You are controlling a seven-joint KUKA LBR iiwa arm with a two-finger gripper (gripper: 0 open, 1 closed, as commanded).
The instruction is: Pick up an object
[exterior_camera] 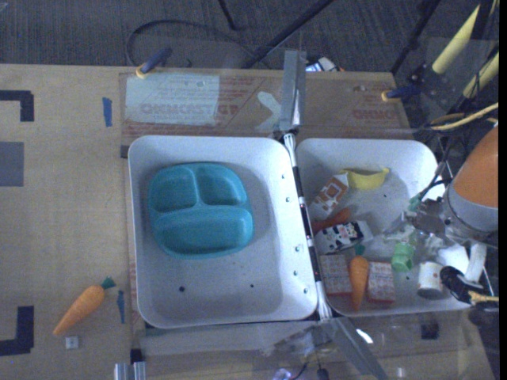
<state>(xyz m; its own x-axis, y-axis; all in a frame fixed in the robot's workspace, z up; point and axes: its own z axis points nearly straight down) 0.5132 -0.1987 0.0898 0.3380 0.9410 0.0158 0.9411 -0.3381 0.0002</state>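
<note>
Carrot (359, 278) by the right bin's (372, 150) front edge looks light, stiff; we'd pinch mid-body. Gripper (421, 226) state we cannot tell.

The light is even and rather cool, coming from above, and it leaves both white bins bright without burning them out. The left bin (207, 236) shows soft grey shading along its inner walls, and the teal divided tray (200, 209) in it casts only a faint shadow. A pale sheen lies on the clear plastic sheet (172, 99) taped to the worktop (63, 212) behind the bins. The whole picture is soft and slightly grainy; small toys in the right bin (412, 153) blur together, and printing on them cannot be read. The floor at the top is dim.
</note>
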